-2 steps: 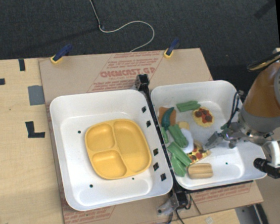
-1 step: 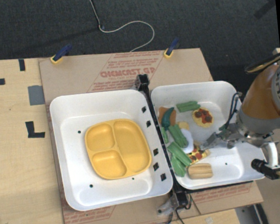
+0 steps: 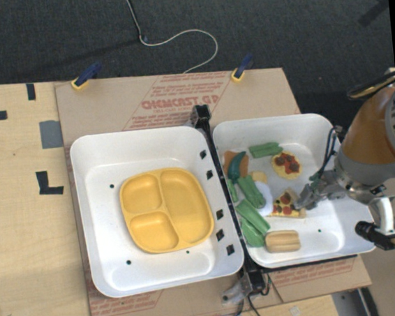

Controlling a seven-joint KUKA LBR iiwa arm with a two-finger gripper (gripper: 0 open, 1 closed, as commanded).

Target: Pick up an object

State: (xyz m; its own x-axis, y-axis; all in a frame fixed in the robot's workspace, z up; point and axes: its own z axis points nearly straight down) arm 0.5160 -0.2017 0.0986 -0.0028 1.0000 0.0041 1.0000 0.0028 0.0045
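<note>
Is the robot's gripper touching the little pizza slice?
Cannot tell. In the camera view the gripper sits right at the pizza slice edge, but the slanted angle hides any contact or gap.

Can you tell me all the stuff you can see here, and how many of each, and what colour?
Shallow white plastic bins: 2, white, side by side on the bench.
Divided plastic plate: 1, yellow, three compartments, in the left bin.
Toy pizza pieces: 2, yellow with red spots, in the right bin.
Toy green vegetables: about 4, green, along the right bin's left side and top.
Toy bread roll: 1, tan, near the right bin's front edge.
Cardboard sheet: 1, brown, under the bins.
Clamps: 2, blue and yellow, on the cardboard's far edge.
Gripper: 1, dark, low over the right bin beside a pizza piece.
</note>
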